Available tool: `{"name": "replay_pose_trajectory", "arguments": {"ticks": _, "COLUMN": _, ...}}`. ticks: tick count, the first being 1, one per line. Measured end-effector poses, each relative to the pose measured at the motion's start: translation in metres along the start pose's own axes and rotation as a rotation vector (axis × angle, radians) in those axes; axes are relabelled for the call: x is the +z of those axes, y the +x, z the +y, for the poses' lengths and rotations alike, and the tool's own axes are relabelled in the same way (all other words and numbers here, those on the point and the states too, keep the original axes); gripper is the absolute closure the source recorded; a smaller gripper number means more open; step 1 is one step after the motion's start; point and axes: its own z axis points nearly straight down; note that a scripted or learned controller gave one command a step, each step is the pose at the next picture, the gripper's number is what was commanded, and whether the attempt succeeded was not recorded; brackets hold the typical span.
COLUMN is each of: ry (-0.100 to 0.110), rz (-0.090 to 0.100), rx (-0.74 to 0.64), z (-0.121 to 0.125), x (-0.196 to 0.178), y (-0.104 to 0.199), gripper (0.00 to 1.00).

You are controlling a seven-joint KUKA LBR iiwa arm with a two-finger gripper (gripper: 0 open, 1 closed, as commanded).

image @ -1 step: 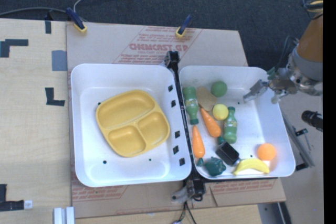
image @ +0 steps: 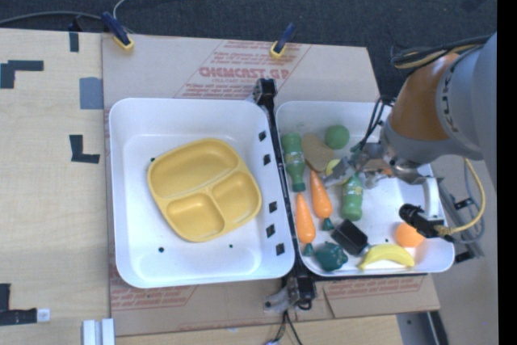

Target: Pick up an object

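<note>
The right bin holds several toy items. There is a green ball, a green bottle by the left wall, two orange carrots, a second small green bottle, a black block, a yellow banana, an orange fruit and a dark green piece. My gripper hangs low over the middle of this bin, just above the small green bottle and right of a tan piece. I see nothing clearly held in it.
The left bin holds a yellow divided plate. A black divider clip sits where the bins meet at the back. The arm's grey and orange body covers the right bin's far right corner. Cables hang by the right wall.
</note>
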Motion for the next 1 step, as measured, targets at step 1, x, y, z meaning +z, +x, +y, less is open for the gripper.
{"name": "replay_pose_trajectory", "arguments": {"ticks": 1, "ry": -0.012, "rz": -0.002, "rx": 0.0, "z": 0.1039, "x": 0.0085, "y": 0.038, "gripper": 0.0}}
